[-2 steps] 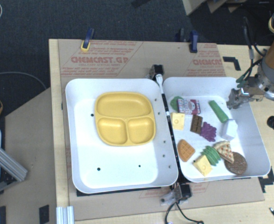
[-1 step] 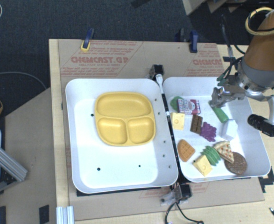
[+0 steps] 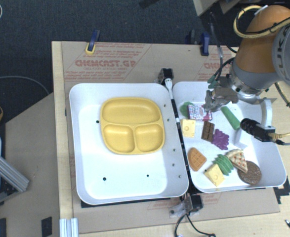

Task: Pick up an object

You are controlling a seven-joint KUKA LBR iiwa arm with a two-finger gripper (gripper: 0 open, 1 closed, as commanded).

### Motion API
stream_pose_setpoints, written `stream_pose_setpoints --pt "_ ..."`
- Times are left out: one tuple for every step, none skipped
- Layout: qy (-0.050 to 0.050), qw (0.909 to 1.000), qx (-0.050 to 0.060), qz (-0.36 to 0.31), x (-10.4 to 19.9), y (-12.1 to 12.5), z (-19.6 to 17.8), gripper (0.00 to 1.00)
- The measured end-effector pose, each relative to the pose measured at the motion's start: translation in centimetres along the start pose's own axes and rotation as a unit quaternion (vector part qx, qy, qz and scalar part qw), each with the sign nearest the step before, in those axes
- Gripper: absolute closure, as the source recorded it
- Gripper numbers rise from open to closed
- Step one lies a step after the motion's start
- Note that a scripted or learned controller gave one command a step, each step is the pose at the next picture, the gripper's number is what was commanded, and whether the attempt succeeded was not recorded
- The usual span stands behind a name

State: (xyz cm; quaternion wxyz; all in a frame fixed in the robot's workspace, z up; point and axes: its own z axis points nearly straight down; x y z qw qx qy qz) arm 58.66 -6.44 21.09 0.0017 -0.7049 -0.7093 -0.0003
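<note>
The arm reached in from the right, and its pincer hung low over the back of the right bin, just above a small pink-and-white packet. Whether it was open or closed, I couldn't tell from where I stood. Below the packet lay the toy food: a yellow cheese square, a brown chocolate bar, purple grapes, a green piece, an orange cracker, a pizza slice and a brown cookie. The left bin held a yellow divided plate, well apart from the pincer. Both bins sat on the surface.
</note>
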Motion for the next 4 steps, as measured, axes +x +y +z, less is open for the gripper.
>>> stream_pose_setpoints --pt "-0.001 1.0 -0.004 -0.001 5.5 2.1 -1.6 1.0" --pt "-0.001 1.0 -0.003 0.0 10.5 3.9 -0.3 1.0" --pt "-0.001 1.0 -0.003 0.002 11.1 3.5 -0.9 1.0" --pt "-0.002 1.0 -0.003 0.002 11.1 4.9 -0.5 1.0"
